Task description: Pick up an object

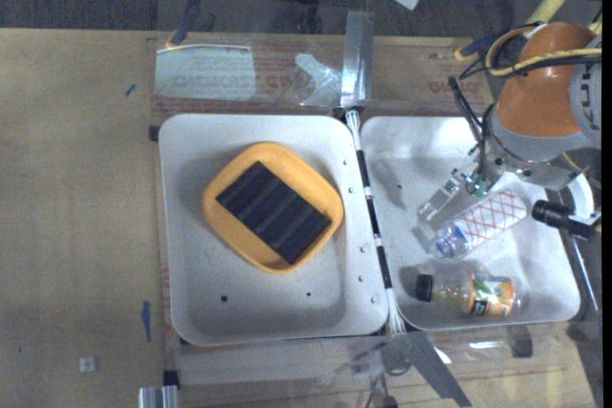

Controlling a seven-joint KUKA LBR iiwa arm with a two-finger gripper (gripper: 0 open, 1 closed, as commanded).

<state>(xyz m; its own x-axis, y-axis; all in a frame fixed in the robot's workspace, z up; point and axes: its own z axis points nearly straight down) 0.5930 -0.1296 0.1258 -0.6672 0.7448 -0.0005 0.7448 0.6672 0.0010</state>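
Note:
In the left bin (182,205) lies a yellow-orange rounded block (273,205) with a black ribbed panel on top. The right bin (406,143) holds a clear bottle with a red-and-white lattice label (486,219), lying tilted. Near that bin's front wall, an orange juice bottle with a dark cap (469,292) lies on its side. My gripper (437,204) hangs low over the middle of the right bin, just left of the lattice-label bottle and close to its upper end. Whether it touches the bottle is unclear.
The grey arm with its orange band (547,81) and yellow cable fills the right bin's back right corner. A metal divider strip (358,62) and a crumpled plastic bag (317,79) lie behind the bins. Bare wooden bench stretches to the left.

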